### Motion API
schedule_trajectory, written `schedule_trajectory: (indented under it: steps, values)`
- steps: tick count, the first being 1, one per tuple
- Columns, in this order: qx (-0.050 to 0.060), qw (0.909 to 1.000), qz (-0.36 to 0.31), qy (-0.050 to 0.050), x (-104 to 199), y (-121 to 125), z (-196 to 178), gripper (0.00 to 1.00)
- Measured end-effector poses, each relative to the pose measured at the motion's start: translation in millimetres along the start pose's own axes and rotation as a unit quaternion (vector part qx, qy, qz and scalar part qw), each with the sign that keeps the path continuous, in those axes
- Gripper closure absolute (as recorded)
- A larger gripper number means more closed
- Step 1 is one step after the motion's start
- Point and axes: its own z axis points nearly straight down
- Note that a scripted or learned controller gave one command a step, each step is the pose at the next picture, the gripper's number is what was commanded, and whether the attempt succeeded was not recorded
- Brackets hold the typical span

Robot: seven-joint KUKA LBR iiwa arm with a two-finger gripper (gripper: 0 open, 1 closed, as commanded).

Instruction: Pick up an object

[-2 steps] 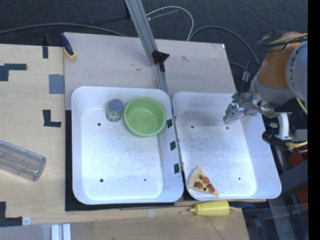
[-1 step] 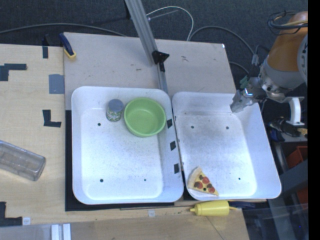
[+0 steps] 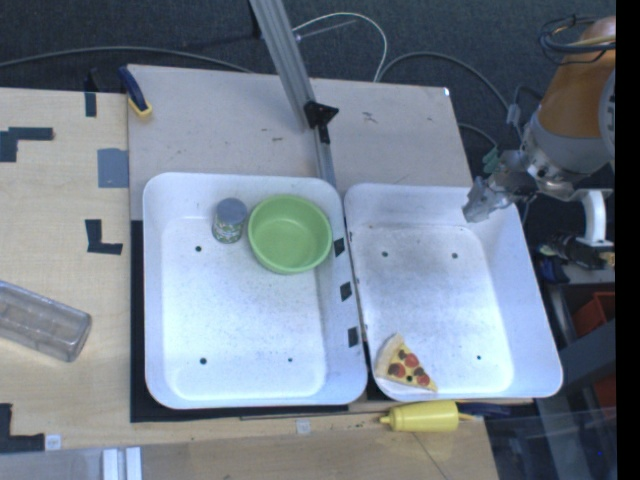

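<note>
Two white bins [image 3: 160,298], gripper [image 3: 478,210] over right bin's far corner

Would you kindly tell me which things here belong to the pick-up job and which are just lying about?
For the job:
- small grey-lidded can, left bin
- green plastic bowl, left bin, beside the can
- toy pizza slice, right bin, near corner
- gripper, over the right bin's far rim

Lying about:
- yellow bottle on the bench edge
- clear plastic container on the left

Single fixed camera above the bench [image 3: 250,118], slanted downward, both white bins [image 3: 160,268] framed
</note>
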Motion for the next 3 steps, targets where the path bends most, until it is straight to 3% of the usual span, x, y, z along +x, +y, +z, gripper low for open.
schedule_trajectory:
  steps: [3]
  values:
    - [0.002, 1.0, -0.002, 0.001, 164.0, -34.9, 7.9, 1.0]
